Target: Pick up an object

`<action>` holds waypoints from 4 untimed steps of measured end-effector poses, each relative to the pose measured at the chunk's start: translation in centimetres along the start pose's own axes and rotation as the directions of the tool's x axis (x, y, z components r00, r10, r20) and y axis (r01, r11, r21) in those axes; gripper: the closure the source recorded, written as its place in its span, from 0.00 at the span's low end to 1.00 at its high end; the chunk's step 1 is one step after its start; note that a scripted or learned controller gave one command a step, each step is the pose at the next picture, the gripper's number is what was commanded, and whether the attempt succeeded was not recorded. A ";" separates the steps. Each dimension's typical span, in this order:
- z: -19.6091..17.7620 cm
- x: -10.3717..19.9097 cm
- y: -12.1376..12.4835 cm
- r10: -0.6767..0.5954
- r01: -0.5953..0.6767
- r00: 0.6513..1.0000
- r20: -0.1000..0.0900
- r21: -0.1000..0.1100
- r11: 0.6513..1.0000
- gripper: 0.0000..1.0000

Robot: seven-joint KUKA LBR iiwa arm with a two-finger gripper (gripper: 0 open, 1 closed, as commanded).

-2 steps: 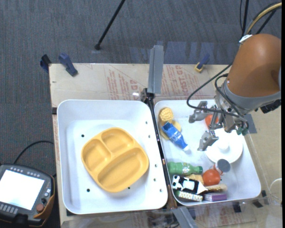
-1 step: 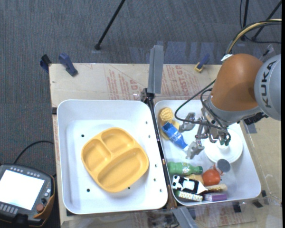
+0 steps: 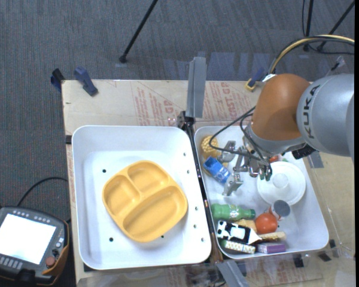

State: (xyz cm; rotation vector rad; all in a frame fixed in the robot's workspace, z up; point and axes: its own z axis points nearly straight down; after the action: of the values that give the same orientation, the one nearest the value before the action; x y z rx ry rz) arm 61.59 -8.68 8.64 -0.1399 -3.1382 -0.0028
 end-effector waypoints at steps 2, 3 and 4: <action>-0.1 1.7 0.4 0.279 -0.279 0.960 -0.002 0.002 0.960 0.00; -0.1 2.0 0.0 0.369 -0.369 0.929 -0.004 0.002 0.930 0.00; -0.1 1.3 0.4 0.435 -0.435 0.900 0.002 0.000 0.900 0.00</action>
State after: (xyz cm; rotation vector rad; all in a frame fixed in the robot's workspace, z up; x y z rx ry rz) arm 60.36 -8.21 8.74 -0.8376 -3.0289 -0.0014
